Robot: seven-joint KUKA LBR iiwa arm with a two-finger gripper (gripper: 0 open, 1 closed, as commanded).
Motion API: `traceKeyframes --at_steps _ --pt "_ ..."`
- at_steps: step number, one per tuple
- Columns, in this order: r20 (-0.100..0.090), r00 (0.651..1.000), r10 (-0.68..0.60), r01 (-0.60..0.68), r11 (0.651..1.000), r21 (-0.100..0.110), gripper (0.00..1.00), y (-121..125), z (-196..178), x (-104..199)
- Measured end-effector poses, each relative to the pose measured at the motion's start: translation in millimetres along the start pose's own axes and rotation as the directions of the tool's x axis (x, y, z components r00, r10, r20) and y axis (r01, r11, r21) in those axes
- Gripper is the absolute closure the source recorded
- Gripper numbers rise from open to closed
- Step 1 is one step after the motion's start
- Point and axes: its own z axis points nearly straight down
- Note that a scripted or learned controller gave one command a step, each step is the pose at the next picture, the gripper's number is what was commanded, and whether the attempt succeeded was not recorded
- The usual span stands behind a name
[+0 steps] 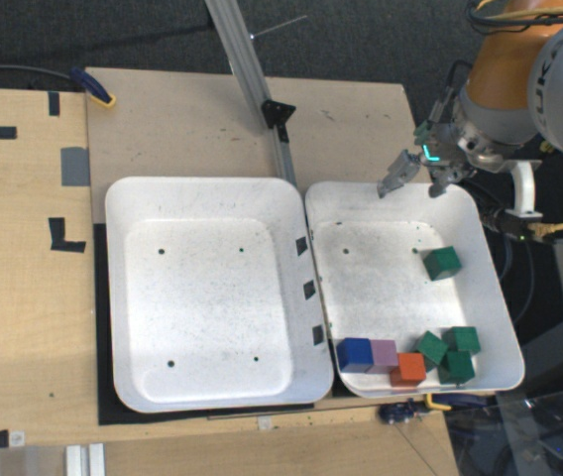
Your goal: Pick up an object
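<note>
the arm (pixel 519 62) comes in from the right and hangs over the far rim of the right bin (pixel 490 266), wrist tilted down toward the bench. the gripper (pixel 412 181) has its two fingers spread apart with nothing between them, tips just above the bin's back edge.

blocks all sit in the right bin. one green block (pixel 442 263) is alone near the right wall, turned a bit so its corners point diagonally. the rest bunch along the near wall: blue block (pixel 355 354), purple block (pixel 384 353) touching it, orange block (pixel 410 367), then three more green ones (pixel 452 353) packed together. they look cube-ish, so no real long axis.

the left bin (pixel 123 266) sits just beside it.
</note>
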Motion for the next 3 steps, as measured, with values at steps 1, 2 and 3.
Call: traceKeyframes --at_steps 1,2,3 --pt "0.001 1.0 0.001 -0.001 1.0 0.004 0.0 -3 44 2" --pt "0.001 1.0 0.002 -0.002 1.0 0.007 0.0 -5 108 -1" --pt "0.001 1.0 0.001 -0.001 1.0 0.005 0.0 -6 149 0"
